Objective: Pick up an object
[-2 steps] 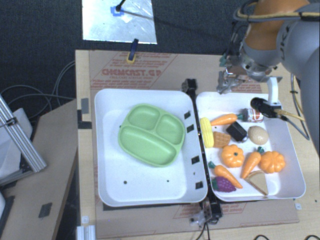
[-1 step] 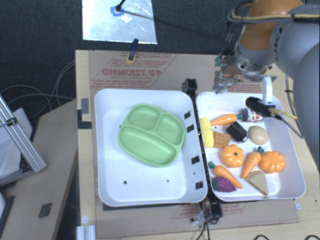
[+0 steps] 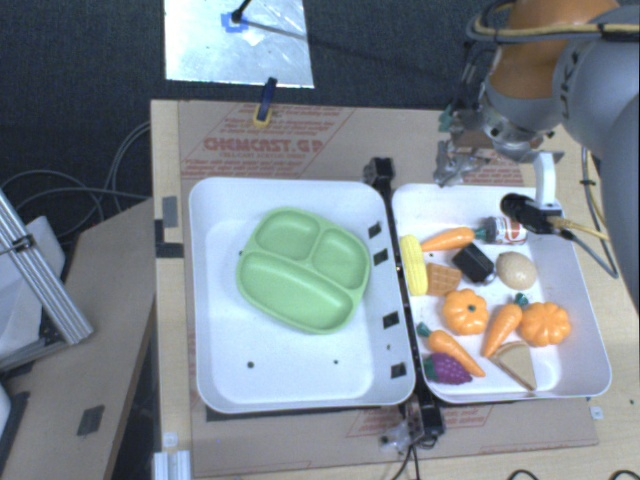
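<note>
Toy food crowds the right bin [image 3: 590, 363]: corn [image 3: 413, 265] lies at nine o'clock, two pumpkins [image 3: 466, 311] sit mid-bin, grapes [image 3: 450, 369] rest at seven, an egg [image 3: 517, 269] at two.

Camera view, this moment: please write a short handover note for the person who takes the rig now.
Gripper: above the far rim of the right white bin, nothing seen between its fingers; open or shut cannot be told.
Right bin holds the toy food: yellow corn cob, orange carrots, two orange pumpkins, purple grapes, black block.
Left white bin holds the green divided plate.
Done: nothing picked.
Left: descend, grasp one object, lift.
</note>
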Controlling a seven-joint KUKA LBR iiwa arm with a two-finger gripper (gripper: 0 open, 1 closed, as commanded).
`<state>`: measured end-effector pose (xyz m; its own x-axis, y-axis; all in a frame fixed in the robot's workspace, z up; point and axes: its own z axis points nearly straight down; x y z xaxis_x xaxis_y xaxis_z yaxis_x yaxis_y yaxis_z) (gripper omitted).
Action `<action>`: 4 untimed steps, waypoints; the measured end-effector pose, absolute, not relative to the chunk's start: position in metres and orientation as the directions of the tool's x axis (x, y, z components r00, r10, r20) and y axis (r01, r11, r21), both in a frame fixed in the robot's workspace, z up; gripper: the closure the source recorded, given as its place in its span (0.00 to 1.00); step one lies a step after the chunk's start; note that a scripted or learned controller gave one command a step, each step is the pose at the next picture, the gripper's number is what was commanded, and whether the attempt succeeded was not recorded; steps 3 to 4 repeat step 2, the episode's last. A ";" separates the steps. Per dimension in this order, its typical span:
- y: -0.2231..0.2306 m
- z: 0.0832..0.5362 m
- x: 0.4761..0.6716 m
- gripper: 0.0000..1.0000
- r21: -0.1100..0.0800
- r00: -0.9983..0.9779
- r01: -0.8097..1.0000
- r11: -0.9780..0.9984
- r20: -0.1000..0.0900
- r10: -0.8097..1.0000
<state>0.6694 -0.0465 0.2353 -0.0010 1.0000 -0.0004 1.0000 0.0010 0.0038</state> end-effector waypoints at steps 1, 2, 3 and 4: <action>-0.052 0.224 0.659 1.00 0.001 0.000 1.000 0.000 -0.001 1.000; -0.046 0.235 0.666 1.00 0.003 -0.004 1.000 0.004 0.000 1.000; -0.046 0.235 0.666 1.00 0.003 -0.004 1.000 0.004 0.000 1.000; -0.046 0.235 0.666 1.00 0.003 -0.004 1.000 0.004 0.000 1.000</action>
